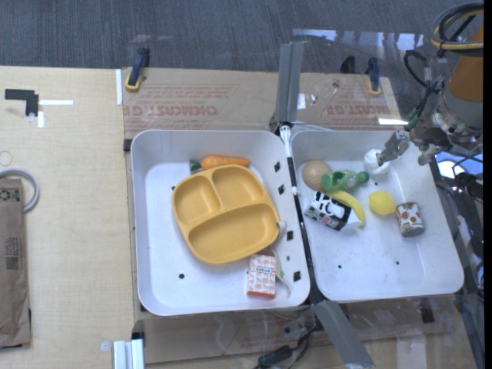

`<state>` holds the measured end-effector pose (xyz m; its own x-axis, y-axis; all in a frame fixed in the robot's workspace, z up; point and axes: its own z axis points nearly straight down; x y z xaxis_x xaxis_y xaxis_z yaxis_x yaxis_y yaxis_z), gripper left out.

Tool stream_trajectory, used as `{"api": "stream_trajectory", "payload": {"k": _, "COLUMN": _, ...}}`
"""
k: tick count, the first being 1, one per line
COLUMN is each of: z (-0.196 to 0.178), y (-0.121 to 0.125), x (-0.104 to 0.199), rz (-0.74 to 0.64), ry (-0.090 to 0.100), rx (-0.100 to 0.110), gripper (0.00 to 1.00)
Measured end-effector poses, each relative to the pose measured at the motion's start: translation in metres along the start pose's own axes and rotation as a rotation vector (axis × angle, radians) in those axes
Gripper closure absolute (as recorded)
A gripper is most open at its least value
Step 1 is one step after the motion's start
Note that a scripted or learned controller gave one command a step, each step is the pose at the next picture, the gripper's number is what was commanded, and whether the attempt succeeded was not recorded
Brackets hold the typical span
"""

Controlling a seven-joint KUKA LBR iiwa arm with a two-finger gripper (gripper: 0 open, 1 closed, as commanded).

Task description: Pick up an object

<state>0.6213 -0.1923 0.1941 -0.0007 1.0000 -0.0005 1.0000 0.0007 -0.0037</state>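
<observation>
From my remote station I looked first at the left bin (pixel 150 229), where a yellow divided plate (pixel 225 223) lay in the middle, with a carrot (pixel 224 161) just behind it at the far wall and a small juice carton (pixel 261 275) near the front edge. In the right bin (pixel 430 267) I saw a cluster of things: a beige round object (pixel 315 174), maybe a potato, then a green toy (pixel 342 180) touching it, a black and white carton (pixel 329 210) with a banana (pixel 350 204) lying partly over it, then a lemon (pixel 382 202) and beside it a small can (pixel 410 219) with a red label. The gripper (pixel 406 148) hung over the far right corner of this bin, and its two fingers looked spread apart with nothing between them. A small white object (pixel 373 158) lay just beside the left finger, near the far wall; I could not tell if they were touching. I judged that the task was at its approach step, with nothing picked up yet. The nearest candidates were the white object and the lemon, which lay a little in front of the gripper and to its left. The next move, in my opinion, called for placing the open fingers directly above one object, going down around it and closing. The lemon seemed easier because it lay apart from the others.
</observation>
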Motion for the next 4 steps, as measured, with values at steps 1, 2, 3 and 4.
{"api": "stream_trajectory", "payload": {"k": 1, "z": -0.007, "y": 0.0, "x": 0.0, "rz": -0.003, "ry": -0.001, "rx": 0.003, "gripper": 1.0}}
{"api": "stream_trajectory", "payload": {"k": 2, "z": -0.007, "y": 0.0, "x": 0.0, "rz": -0.003, "ry": -0.001, "rx": 0.003, "gripper": 0.0}}
{"api": "stream_trajectory", "payload": {"k": 3, "z": 0.056, "y": -0.014, "x": -0.03, "rz": -0.164, "ry": 0.0, "rx": 0.0, "gripper": 0.0}}
{"api": "stream_trajectory", "payload": {"k": 4, "z": 0.005, "y": -0.052, "x": 0.014, "rz": -0.072, "ry": 0.0, "rx": 0.0, "gripper": 0.0}}
